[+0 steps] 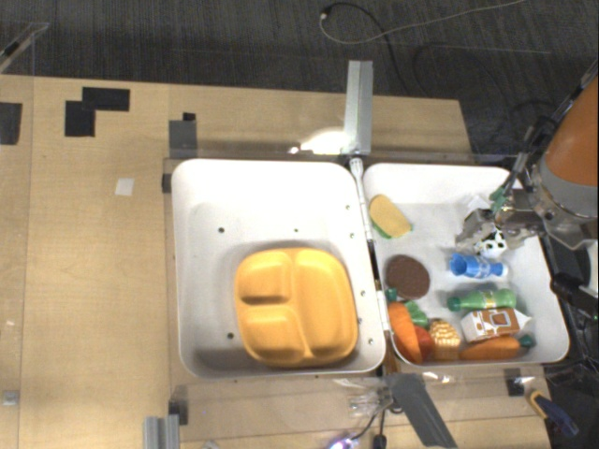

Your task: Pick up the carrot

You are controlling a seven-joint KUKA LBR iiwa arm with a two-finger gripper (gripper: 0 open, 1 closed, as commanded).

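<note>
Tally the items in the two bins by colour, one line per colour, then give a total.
Yellow: 3: tray, yellow piece, corn
Orange: 2: carrot, second carrot
Brown: 1: disc
Blue: 1: bottle
Green: 1: bottle
White: 1: carton
Black-and-white: 1: small toy
Total: 10

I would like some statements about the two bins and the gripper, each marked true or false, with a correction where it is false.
1. The yellow divided plate lies in the left bin. True.
2. The carrot lies in the left bin. False: it lies in the right bin, near the front left corner, beside the corn cob.
3. The gripper hangs over the right bin, near the blue bottle. True.
4. The gripper holds the carrot. False: the carrot lies in the bin, apart from the gripper.
5. The brown round cookie lies on the yellow divided plate. False: it lies on the floor of the right bin, behind the carrot.
</note>
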